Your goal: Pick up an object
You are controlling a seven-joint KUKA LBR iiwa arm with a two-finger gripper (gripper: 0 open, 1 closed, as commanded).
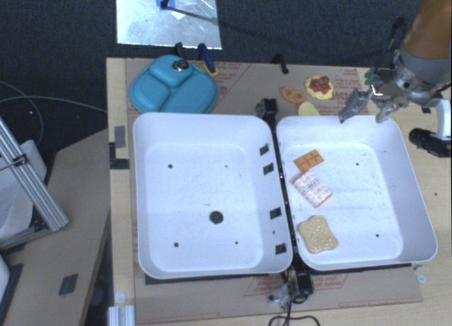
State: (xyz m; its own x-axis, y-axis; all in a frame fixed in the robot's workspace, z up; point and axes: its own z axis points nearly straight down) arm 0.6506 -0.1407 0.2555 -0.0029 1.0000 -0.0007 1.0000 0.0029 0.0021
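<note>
My two-finger gripper (367, 108) hangs over the far rim of the right-hand shallow white bin (409, 176), with its fingers spread apart and nothing between them.

The things I could pick lie in that bin, towards its left side and well apart from my fingers. A small orange waffle-patterned square cracker (308, 160) lies farthest back. Just in front of it is a flat red-and-white patterned packet (312, 189), and nearer the front wall a pale tan toast-shaped slice (318, 234).

The left-hand shallow white bin (155, 176) holds one small dark round disc (216, 217). Black clips run along the seam between the bins.

Behind the bins on the cardboard bench (240, 77) sit a blue plastic divided plate (173, 88), a small orange oval piece (292, 94), a round toy pizza-like piece with red topping (319, 87) and a pale yellow rounded piece (308, 109), which touches the right bin's back rim, to the left of my gripper.
</note>
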